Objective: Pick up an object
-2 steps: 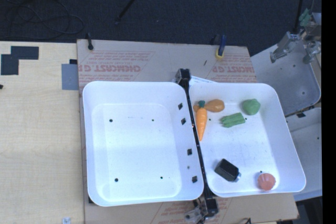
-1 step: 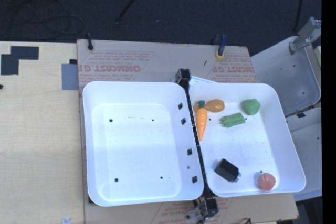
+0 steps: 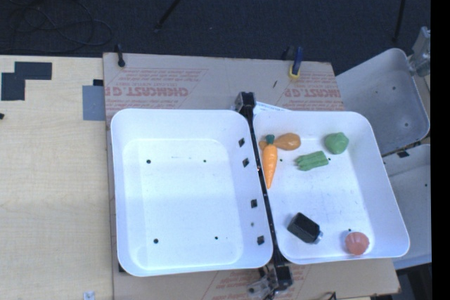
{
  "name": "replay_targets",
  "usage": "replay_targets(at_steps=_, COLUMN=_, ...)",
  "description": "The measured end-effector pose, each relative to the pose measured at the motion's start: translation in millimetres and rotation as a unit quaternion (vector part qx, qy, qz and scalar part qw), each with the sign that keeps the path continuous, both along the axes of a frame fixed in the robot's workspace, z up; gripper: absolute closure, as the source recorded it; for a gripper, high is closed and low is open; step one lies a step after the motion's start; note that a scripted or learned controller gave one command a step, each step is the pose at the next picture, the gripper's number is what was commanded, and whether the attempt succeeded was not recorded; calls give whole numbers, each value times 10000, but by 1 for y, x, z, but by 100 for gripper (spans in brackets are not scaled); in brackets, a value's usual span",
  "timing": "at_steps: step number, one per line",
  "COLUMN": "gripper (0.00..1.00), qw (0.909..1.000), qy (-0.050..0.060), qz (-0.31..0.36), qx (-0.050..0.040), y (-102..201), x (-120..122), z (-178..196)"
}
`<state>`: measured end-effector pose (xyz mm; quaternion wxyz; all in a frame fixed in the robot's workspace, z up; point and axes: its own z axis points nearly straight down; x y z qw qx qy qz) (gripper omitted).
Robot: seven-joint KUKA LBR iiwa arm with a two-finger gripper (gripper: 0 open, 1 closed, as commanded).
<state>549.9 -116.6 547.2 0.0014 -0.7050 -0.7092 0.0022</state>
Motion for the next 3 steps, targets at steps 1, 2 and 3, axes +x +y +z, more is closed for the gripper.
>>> replay_targets(at_steps=1, gripper=100, qw=10000, qy=-3, qz=0, qx=10, y=64, x=23, z=-11)
replay_targets(at_steps=2, gripper=100, qw=10000, qy=-12, qz=15, qx=12, y=152, x=65, z=-11)
replay_targets(at_steps=3, gripper=100, qw=10000, qy=-11, qz=8, qx=10, y=231, x=91, z=-11)
